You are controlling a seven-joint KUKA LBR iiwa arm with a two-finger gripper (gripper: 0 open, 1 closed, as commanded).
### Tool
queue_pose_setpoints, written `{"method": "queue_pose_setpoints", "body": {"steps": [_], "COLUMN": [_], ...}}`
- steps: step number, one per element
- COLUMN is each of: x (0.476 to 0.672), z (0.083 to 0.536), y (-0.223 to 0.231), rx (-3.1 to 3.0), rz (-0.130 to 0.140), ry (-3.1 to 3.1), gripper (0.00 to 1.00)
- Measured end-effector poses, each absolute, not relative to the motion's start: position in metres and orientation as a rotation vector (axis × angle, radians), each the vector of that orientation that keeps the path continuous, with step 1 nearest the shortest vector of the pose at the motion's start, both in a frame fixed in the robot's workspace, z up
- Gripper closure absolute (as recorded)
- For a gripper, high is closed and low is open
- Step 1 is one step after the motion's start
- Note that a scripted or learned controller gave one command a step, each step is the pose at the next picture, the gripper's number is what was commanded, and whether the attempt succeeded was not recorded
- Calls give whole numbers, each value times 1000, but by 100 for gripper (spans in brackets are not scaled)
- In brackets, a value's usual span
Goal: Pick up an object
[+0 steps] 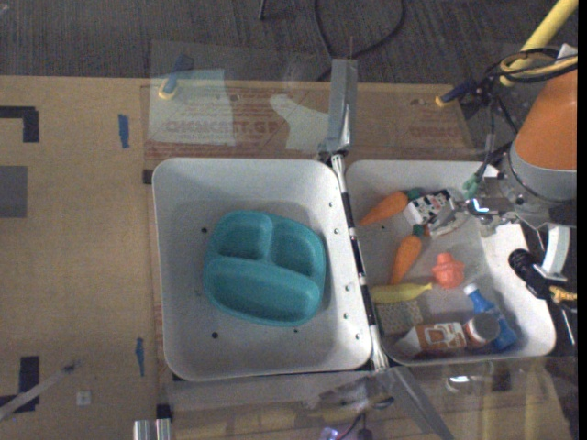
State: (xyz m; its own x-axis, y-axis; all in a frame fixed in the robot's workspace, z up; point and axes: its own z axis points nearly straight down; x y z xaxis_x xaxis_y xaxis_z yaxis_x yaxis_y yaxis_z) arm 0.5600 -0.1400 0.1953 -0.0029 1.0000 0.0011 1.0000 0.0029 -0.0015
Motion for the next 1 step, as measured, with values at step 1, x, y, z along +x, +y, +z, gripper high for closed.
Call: {"method": "queue_pose_setpoints", "body": {"steps": [1], "x": [593], "z": [88], "y": [-121], "rx": [-2132], "rz": [-7], "ry": [-2316], "gripper": [0]}}
